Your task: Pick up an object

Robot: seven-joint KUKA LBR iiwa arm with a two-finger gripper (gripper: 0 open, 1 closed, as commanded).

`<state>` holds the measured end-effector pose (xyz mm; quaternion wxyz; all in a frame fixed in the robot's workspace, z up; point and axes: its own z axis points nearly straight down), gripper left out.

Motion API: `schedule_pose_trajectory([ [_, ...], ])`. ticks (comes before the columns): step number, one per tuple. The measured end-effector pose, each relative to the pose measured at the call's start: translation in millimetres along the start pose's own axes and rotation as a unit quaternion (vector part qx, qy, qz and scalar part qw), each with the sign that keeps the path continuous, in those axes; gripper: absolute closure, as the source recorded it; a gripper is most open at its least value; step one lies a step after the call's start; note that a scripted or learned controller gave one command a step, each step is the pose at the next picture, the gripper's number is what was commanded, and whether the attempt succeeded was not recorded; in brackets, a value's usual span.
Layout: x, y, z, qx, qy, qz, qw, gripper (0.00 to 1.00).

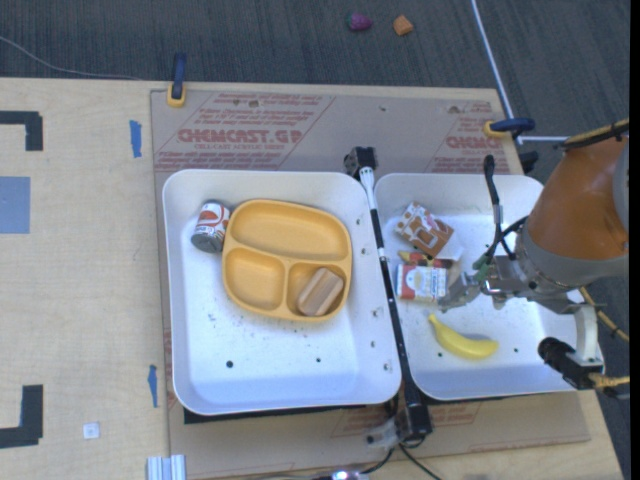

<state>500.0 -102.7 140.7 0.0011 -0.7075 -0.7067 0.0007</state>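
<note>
From above we saw two white bins side by side on the surface (90, 268), which was pale wood with a brown printed sheet (300, 128) under the bins. The left bin (280, 368) held a yellow divided plate (285, 258) with three compartments; a tan block, perhaps a slice of bread (320, 291), lay in its lower right compartment, and a small red-and-white can (210, 226) lay on its side against the plate's left edge. The right bin (510, 373) held a brown-and-white snack packet (423, 230) near its upper left, a red-and-white carton (423, 280) just below it, and a yellow banana (462, 340) lying below the carton, apart from it. The grey arm with its orange band (580, 208) reached in from the right, and its pincer (462, 293) hung low over the right bin, just beside the carton's right edge and above the banana. We could not tell whether the pincer's fingers were apart or together, and nothing showed between them. Two small objects, one purple (359, 22) and one orange (402, 26), lay on the dark carpet beyond the surface.
</note>
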Motion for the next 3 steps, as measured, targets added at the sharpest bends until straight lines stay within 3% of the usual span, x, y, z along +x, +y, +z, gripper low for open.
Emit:
schedule_pose_trajectory([
  [1, 6.3, -10.8, 45.8, -0.002, 0.0, 0.0, 1.0, 0.0],
  [2, 6.2, -10.0, 36.1, -0.004, -0.001, 0.0, 1.0, 1.0],
  [3, 103.2, -9.3, -44.2, -0.002, 0.0, -0.002, 1.0, 1.0],
])
